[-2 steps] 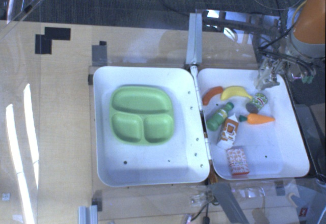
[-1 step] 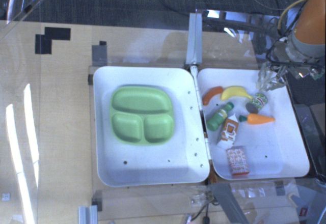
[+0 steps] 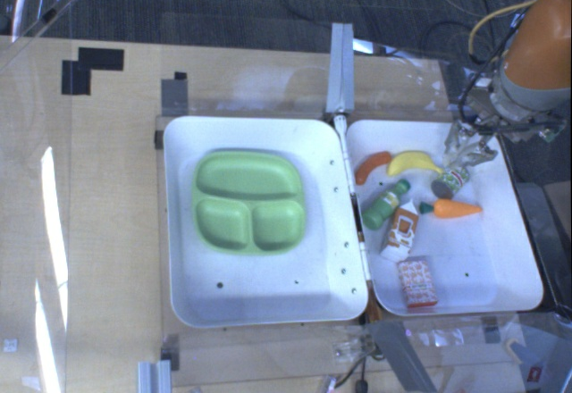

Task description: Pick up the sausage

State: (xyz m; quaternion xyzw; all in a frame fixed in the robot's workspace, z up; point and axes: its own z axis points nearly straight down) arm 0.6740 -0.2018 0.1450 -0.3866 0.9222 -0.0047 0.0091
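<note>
- Currently I am watching the sausage (image 3: pixel 373 165), a short orange-red curved piece, lying at the upper left of the right bin (image 3: pixel 465 284), just beside the banana (image 3: pixel 413 163).
- I am reading the hand (image 3: pixel 468 150) as hovering near the bin's upper right, over a small can (image 3: pixel 452 179); whether it is spread or closed I cannot tell, and I am seeing nothing held in it.
- I am judging the sausage to be a light, stiff plastic toy with a smooth, rounded skin that may be slipping under the pads.
- I am planning to take it across its middle, the narrow way, keeping clear of the banana and the green bottle (image 3: pixel 385 204).
</note>
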